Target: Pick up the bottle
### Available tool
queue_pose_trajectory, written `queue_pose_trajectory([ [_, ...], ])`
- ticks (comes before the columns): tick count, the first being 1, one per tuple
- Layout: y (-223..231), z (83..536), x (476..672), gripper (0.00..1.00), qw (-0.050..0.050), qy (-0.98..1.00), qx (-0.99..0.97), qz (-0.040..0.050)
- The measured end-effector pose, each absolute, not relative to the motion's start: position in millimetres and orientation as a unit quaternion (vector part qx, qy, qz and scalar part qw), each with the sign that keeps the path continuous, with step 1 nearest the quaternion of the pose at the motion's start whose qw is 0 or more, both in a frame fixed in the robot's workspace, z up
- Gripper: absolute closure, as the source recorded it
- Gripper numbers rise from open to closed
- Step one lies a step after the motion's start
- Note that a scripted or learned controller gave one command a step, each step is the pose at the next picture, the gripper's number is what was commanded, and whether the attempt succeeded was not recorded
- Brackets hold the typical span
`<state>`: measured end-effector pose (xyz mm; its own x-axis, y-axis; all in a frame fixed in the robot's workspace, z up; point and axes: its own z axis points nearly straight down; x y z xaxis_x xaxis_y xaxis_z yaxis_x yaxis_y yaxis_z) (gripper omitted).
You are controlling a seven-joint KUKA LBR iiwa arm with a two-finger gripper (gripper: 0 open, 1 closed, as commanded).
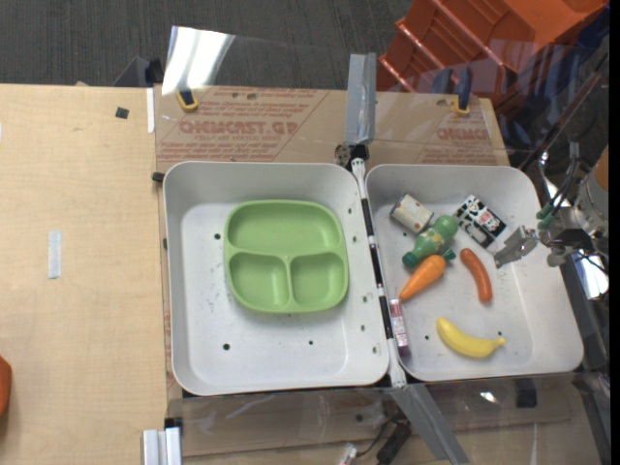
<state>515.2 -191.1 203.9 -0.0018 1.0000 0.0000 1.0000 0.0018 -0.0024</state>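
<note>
1. I locate the green bottle [433, 241] in the right-hand white bin [542, 352]. It lies on its side, tilted, cap end toward the bin's far wall, roughly central in the bin's far half.
2. I note its neighbours, all referenced to the bottle. The orange carrot [423, 276] touches the bottle's near end. A small beige block [411, 213] sits just beyond its far end. A black-and-white patterned item [480, 219] lies just to its right. The red chili pepper [476, 273] lies near, on the right and nearer side. The yellow banana [469, 339] lies well apart, toward the bin's near wall.
3. I read the gripper [526, 243] as standing well to the right of the bottle, near the bin's right wall. I cannot tell from this view whether it is spread or pressed together.
4. I judge the step in hand to be the approach. I would bring the gripper left until it is over the bottle's mid-body.
5. I would align the closing direction across the bottle's narrow width, then descend.
6. I expect the carrot to interfere; a grasp toward the cap end should keep clear of it.
7. The green divided plate [287, 255] sits in the bin left of the bottle and needs no attention.
</note>
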Motion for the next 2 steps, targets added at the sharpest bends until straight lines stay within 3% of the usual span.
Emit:
queue_pose_trajectory([
  [1, -200.8, 91.3, 560.8, 0.0, 0.0, -0.713, -0.701, 0.0003],
  [2, -213.4, 91.9, 620.6, 0.0, 0.003, -0.727, -0.686, -0.0038],
])
